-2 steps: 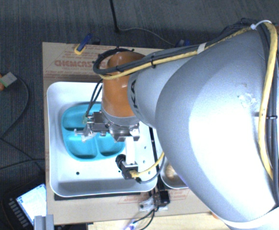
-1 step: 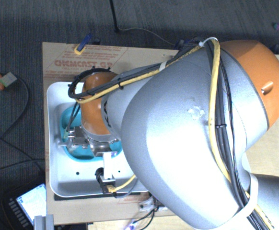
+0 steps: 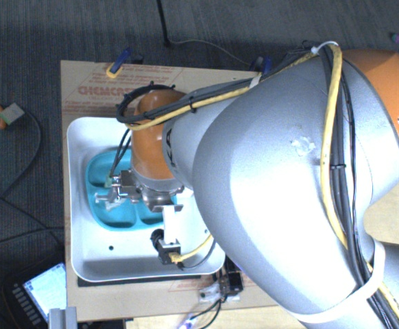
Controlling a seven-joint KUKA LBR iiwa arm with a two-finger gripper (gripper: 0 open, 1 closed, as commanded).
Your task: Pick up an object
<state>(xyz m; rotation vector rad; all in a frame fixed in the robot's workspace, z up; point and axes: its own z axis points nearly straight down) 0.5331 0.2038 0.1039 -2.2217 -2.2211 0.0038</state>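
A bright blue dish-like object (image 3: 107,190) lies in the left white bin (image 3: 83,252), toward its left wall. The arm's orange-banded wrist (image 3: 155,136) hangs directly over the blue object's right part, and the metal gripper body (image 3: 127,192) sits low above it. The wrist and mount hide the fingertips, and part of the blue object is covered by them.
The large grey arm body (image 3: 288,184) covers the right half of the view, including the second bin. The bins rest on a brown cardboard sheet (image 3: 90,88). Black cables run across the dark carpet at left, and a small grey-orange item (image 3: 9,115) lies there.
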